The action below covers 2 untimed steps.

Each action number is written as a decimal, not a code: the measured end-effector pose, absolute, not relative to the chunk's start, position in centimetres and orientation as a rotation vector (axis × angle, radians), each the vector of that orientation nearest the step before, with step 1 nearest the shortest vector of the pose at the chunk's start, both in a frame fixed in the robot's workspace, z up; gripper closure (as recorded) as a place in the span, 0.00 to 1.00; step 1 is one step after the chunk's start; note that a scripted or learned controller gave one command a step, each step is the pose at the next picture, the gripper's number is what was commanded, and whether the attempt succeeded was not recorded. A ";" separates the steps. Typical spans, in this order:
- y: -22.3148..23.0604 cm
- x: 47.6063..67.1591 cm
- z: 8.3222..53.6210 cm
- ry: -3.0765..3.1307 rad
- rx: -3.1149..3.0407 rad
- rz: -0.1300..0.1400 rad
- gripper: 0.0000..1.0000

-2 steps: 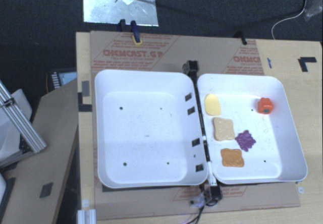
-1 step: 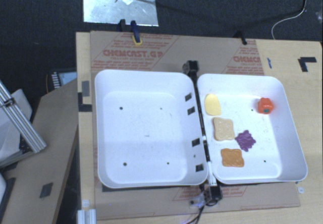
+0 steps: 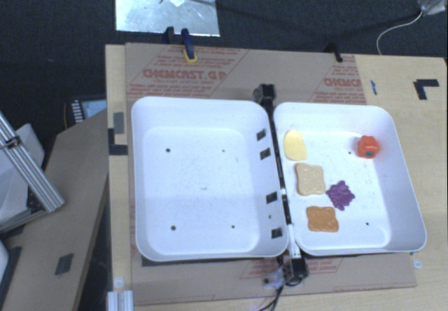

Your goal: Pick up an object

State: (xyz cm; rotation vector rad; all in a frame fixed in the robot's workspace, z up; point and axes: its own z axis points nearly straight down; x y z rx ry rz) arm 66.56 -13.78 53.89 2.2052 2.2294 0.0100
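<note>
From my remote station I look down on two shallow white plastic bins on a cardboard-lined bench (image 3: 175, 73) — the left bin (image 3: 203, 183) bare and matte, the right bin (image 3: 392, 183) holding five small food-shaped pieces. Largest to smallest: a tan toast-like slab (image 3: 310, 178), an orange-brown flat square (image 3: 322, 218), a pale yellow oval (image 3: 295, 145), a knobbly purple cluster (image 3: 340, 194), a glossy orange-red pepper-like piece (image 3: 368, 146). I cannot tell the pincer's state. My worry — the flat pieces lie flush and could slip the fingers, and toast and purple cluster sit near enough to jostle
</note>
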 end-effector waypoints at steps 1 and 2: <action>-6.9 66.9 53.5 2.233 2.208 0.005 1.00; 0.9 66.9 53.5 2.235 2.207 0.006 1.00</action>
